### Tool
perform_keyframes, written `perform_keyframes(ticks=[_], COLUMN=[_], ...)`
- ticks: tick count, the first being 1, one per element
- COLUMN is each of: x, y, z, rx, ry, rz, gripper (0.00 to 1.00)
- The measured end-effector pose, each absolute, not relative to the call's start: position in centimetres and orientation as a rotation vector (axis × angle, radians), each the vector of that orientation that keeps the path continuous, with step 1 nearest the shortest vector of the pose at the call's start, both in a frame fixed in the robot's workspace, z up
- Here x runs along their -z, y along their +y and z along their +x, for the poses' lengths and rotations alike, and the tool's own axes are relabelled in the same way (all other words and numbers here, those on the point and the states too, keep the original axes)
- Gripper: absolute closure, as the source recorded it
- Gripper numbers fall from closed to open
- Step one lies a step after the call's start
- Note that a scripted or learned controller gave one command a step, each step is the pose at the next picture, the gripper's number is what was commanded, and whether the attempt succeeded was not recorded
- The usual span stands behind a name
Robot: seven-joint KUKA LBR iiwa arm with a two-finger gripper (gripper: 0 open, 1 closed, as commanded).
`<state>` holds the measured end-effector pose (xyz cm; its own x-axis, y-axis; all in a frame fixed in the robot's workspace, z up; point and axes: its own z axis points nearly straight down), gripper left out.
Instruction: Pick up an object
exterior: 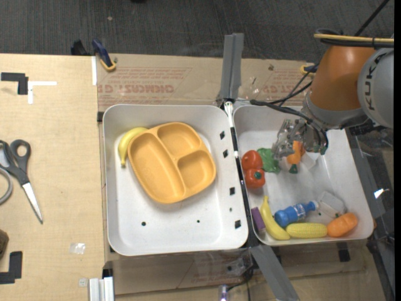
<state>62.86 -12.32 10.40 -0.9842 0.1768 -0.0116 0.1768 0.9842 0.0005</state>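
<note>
The tool [293, 144] hangs low in the right shallow white bin [351, 168], closed on a small orange plastic piece [295, 155], beside a red toy tomato [252, 168].

Robot lab bench, white bins [113, 187], scissors [22, 174], taped cardboard [156, 80]

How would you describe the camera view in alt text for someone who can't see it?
A grey and orange robot arm reaches into the right bin, its gripper low among toy food: tomatoes, banana, corn, blue bottle. The left bin holds an orange divided plate.
</note>
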Motion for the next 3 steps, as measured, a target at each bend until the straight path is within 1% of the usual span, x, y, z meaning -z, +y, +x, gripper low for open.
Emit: perform_keyframes(ticks=[1,2,3], x=[-9.2,-9.2,-9.2], y=[-12.4,-12.4,-9.7], z=[51.4,51.5,55.3], rx=[0.0,0.001,-0.001], ry=[3.133,3.131,3.099], rz=[0.222,0.221,0.495], gripper=[1.0,0.0,0.0])
